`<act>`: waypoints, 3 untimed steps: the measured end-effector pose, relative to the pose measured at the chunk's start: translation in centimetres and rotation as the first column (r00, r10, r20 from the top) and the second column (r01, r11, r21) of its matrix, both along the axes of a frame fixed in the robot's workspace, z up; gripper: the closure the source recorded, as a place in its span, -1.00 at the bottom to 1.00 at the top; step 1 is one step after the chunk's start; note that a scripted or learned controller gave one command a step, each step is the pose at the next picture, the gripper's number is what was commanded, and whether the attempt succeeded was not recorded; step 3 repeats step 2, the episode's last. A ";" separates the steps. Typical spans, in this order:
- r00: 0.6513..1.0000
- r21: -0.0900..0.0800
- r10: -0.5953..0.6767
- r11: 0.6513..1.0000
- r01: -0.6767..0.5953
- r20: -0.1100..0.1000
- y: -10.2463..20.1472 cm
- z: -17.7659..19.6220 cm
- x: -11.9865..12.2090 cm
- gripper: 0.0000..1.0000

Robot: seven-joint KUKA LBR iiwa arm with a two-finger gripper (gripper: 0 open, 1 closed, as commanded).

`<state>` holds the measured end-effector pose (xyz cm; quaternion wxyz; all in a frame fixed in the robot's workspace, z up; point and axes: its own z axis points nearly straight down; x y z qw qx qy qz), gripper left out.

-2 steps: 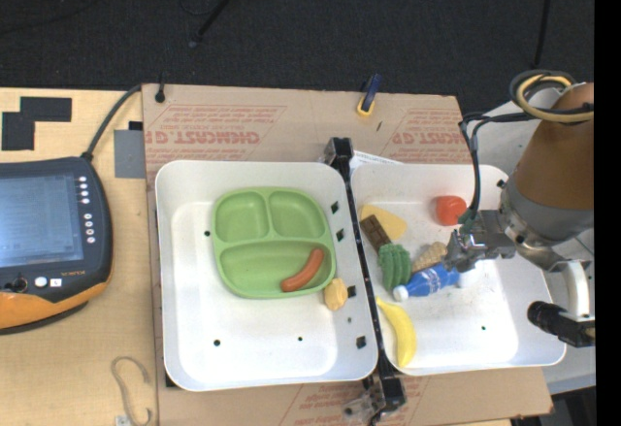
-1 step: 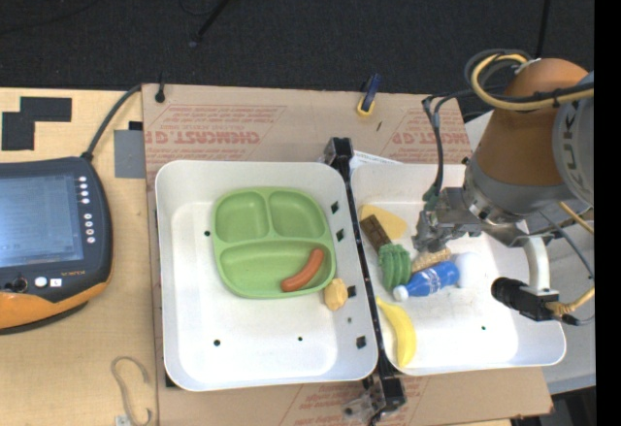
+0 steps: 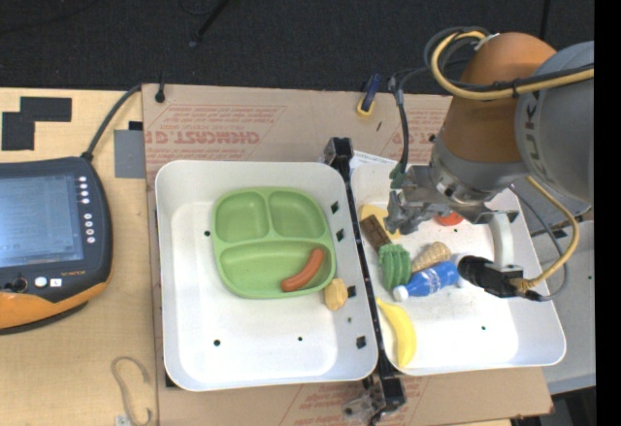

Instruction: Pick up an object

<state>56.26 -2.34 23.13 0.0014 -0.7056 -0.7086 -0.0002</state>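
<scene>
Green ridged toy (image 3: 394, 267), right bin (image 3: 543, 342), beside blue bottle (image 3: 433, 279)

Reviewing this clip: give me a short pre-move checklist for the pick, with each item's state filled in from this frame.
1. Gripper over the right bin: ok.
2. Something between the fingers: cannot tell, the wrist hides them.
3. Targets near the gripper: ok, green toy, cone and blue bottle lie just below it.
4. Targets apart from each other: not ok, these three crowd together.
5. Banana free to grasp: ok, lies apart by the divider.
6. Sausage in the green tray, left bin: ok.
</scene>
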 end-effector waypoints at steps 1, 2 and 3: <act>1.000 0.000 0.001 1.000 -0.001 -0.001 5.2 0.7 1.8 1.00; 1.000 0.000 0.000 1.000 0.000 -0.001 9.8 0.6 4.1 1.00; 1.000 0.000 0.000 1.000 0.000 -0.001 9.8 0.6 4.1 1.00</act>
